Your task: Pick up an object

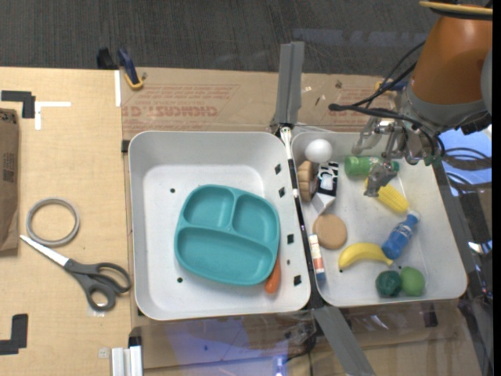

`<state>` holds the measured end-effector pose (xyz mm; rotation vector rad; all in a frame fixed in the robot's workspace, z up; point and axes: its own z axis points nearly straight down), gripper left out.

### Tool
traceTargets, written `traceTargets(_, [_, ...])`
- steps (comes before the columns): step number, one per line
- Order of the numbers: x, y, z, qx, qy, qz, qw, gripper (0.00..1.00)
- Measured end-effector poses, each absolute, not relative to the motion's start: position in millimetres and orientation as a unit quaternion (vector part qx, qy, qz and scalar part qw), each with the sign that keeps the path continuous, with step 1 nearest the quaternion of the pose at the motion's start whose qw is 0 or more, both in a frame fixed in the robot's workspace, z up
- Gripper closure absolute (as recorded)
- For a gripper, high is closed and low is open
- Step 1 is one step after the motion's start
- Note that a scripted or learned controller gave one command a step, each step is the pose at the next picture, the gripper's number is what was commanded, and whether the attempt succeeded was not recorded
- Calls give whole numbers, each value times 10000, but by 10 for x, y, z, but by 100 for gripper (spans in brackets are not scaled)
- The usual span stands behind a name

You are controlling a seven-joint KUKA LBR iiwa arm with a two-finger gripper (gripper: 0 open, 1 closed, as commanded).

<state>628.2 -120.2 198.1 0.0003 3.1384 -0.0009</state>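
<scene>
My gripper (374,163) hangs over the back of the right bin (446,233), with the orange-banded arm above it at the upper right. It is open and nothing sits between its fingers. Just below and right of it lies a yellow corn cob (393,199). A green cup (359,165) lies on its side at the gripper's left. A blue bottle (399,236), a banana (363,254), a dark green fruit (387,283) and a light green fruit (412,281) lie nearer the front. A white ball (318,149) and a tan round disc (330,231) are on the bin's left side.
The left bin (149,210) holds a teal divided plate (228,235) with an orange carrot (272,278) at its edge. A black-and-white box (326,180) and a marker (316,257) lie along the right bin's left wall. Scissors (82,272) and a tape roll (52,221) lie on the bench at the left.
</scene>
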Motion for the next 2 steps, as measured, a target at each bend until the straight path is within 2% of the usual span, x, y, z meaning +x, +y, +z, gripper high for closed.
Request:
traceTargets(1, [6259,-1605,923,-141,9999,-3,2,0])
traceTargets(2, [6278,-1594,1027,-158,9999,-9,29,100])
